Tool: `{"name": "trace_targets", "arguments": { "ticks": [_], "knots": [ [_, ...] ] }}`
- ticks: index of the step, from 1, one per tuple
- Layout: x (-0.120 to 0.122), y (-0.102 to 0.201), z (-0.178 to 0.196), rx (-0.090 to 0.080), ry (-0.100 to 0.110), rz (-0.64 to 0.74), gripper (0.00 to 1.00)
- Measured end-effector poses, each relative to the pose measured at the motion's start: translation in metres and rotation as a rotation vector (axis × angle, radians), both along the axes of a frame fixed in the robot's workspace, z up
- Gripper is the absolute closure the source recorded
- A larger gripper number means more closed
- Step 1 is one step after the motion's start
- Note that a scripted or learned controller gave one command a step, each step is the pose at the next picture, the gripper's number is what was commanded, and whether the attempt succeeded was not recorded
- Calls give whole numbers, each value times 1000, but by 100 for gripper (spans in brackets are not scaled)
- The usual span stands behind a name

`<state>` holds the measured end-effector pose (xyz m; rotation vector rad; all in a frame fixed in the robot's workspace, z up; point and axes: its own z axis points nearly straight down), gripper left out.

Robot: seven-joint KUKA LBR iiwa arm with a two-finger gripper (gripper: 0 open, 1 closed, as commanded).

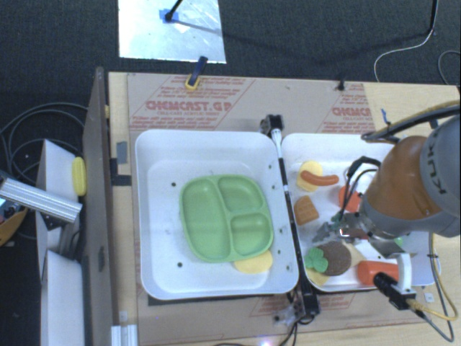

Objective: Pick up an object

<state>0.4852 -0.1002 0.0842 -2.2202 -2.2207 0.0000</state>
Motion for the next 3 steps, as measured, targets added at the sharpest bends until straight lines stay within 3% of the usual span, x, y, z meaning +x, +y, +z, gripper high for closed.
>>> {"name": "trace_targets", "arguments": {
  "ticks": [1,2,3],
  "knots": [
    [81,-58,76,-8,-17,3,0],
    [78,-41,-3,-1,-2,3,0],
    [79,-42,11,-1,-5,4,100]
  ]
}}
